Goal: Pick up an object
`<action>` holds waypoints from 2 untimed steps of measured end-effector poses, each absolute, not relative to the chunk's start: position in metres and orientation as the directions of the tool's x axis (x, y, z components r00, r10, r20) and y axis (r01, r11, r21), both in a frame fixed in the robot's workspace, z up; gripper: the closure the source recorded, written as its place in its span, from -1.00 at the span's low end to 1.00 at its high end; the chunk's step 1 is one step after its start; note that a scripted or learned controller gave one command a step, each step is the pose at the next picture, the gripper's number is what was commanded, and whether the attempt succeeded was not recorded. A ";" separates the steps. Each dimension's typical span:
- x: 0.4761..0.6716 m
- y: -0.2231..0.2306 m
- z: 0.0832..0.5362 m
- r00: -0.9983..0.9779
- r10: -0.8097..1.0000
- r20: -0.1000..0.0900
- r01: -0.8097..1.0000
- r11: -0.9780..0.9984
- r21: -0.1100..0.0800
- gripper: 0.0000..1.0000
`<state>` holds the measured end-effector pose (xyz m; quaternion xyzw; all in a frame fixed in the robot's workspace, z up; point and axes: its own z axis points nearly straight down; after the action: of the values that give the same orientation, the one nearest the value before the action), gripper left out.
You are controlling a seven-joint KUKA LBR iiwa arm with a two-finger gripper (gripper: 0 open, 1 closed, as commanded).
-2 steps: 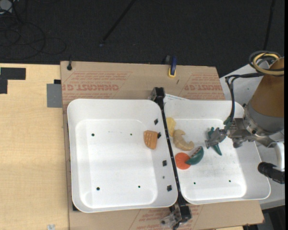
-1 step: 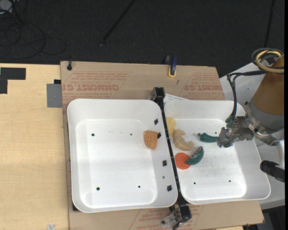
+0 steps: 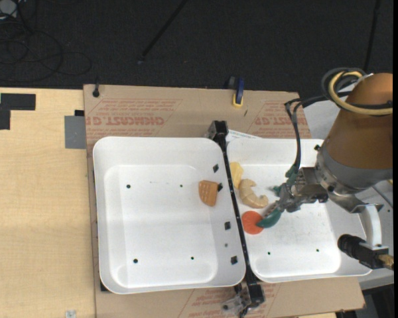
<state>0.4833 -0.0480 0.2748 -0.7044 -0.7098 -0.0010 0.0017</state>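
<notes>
A pale wood-grain tabletop [image 3: 33, 197] carried a cardboard sheet [image 3: 159, 111] printed with red lettering, seen upside down and too blurred to read. Behind it lay dark floor with cables. Two white bins sat side by side: the left bin [image 3: 152, 270] held an orange-tan wedge [image 3: 208, 193] near its right wall. In the right bin [image 3: 298, 260], the gripper [image 3: 283, 204] hung above a teal object [image 3: 270, 218] whose long axis ran diagonally, far-right to near-left, beside a red disc [image 3: 251, 223] and a pale curved piece [image 3: 252, 192]. Whether it was clamped could not be told.
</notes>
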 end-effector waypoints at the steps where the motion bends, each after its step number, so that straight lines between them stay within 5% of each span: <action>1: 0.477 0.002 0.399 -0.007 1.000 0.003 1.000 0.007 0.011 1.00; 2: 0.495 0.049 0.428 -0.005 1.000 0.001 1.000 0.005 0.001 1.00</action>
<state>0.4949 0.0488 0.4275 -0.7052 -0.7090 -0.0006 -0.0001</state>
